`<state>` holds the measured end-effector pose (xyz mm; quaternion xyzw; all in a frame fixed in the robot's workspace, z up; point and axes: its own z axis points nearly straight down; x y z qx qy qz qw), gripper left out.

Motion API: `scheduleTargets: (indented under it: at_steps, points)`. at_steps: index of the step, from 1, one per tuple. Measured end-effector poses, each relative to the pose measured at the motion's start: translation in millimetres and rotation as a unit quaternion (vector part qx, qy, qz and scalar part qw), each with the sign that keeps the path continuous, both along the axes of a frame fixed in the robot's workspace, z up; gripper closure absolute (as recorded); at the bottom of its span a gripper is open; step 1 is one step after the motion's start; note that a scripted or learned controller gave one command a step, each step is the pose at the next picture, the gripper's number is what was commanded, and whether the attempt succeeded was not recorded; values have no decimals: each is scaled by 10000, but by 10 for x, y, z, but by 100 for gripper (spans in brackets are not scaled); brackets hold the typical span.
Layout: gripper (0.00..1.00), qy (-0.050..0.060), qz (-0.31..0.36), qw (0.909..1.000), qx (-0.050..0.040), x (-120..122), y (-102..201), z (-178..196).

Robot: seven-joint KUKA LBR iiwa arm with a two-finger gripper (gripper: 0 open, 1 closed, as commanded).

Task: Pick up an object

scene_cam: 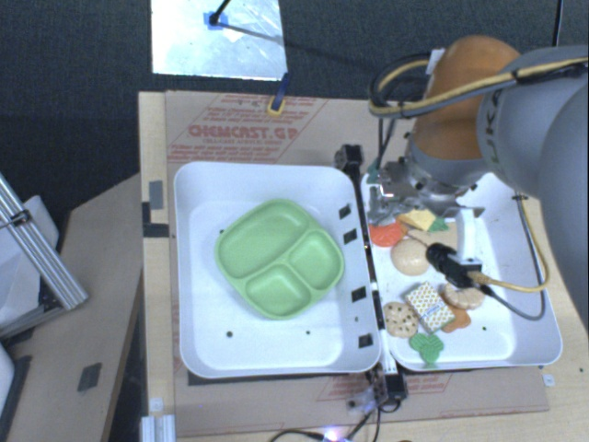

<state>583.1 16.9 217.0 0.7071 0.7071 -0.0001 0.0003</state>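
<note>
My gripper [401, 208] hangs low over the back left part of the right bin [525, 330], under the grey arm and its orange band. Directly below and beside it lie a yellow wedge [419, 219] and a flat red-orange piece [386, 235]. A pale beige round piece [409, 257] sits just in front of those. I see nothing held between the fingers, which the wrist hides.
The front of the right bin holds a round cookie [399, 319], a checkered wafer [429, 307], a green leaf-like piece [426, 346] and a tan ring [464, 296]. In the left bin [198, 339] lies a green divided plate [279, 258].
</note>
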Motion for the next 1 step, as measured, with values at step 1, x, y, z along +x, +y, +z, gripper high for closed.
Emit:
scheduleTargets:
  at_steps: [1]
  points:
    - [100,-14,22,10000,5,70,4,174]
